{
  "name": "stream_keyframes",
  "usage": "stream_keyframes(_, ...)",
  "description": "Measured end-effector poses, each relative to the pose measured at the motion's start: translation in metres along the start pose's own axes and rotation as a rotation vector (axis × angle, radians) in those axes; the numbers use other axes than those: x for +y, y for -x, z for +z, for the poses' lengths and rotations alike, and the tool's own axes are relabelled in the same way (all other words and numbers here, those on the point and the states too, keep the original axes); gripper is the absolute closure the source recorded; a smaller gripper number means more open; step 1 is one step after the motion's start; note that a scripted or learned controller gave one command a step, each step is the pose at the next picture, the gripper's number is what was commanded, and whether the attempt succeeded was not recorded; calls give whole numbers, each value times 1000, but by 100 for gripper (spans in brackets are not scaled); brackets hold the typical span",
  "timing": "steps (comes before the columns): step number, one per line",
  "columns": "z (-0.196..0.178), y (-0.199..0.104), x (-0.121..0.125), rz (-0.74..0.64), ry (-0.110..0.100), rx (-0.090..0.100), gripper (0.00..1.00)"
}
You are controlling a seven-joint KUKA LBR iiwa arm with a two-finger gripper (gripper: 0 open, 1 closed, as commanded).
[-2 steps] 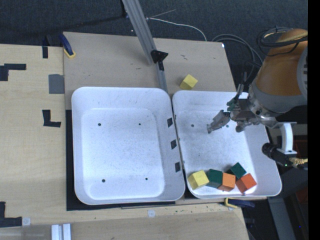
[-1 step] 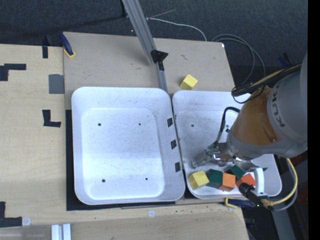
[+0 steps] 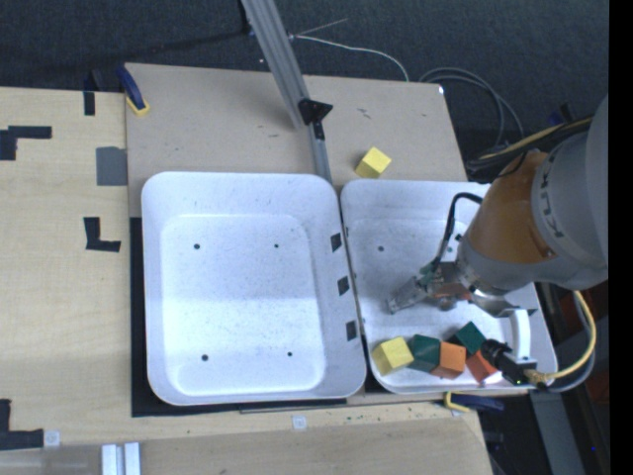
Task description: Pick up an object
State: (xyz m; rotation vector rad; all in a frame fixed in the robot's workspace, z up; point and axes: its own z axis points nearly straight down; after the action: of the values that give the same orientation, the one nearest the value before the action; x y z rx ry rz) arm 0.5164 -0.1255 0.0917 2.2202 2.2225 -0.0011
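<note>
The arm enters from the right, and its hand (image 3: pixel 401 300) sits low over the floor of the right bin (image 3: pixel 396 216); whether it is clenched or released cannot be told. No object shows in its grasp. Along that bin's near wall lie a yellow block (image 3: pixel 392 353), a green block (image 3: pixel 425 350), an orange block (image 3: pixel 452 357) and a red block (image 3: pixel 481 367), clustered together. A second yellow cube (image 3: pixel 374 162) rests on the table beyond the bins.
</note>
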Motion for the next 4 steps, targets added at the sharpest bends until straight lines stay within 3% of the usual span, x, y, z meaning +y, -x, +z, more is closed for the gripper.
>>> stream_keyframes(1, 0, -27, -15, -1, -4, 2, 0)
stream_keyframes(2, 0, -26, -15, 0, -3, 2, 0)
stream_keyframes(3, 0, -8, -32, 2, -4, 0, 0)
stream_keyframes(4, -57, 6, -4, 0, 5, -2, 0)
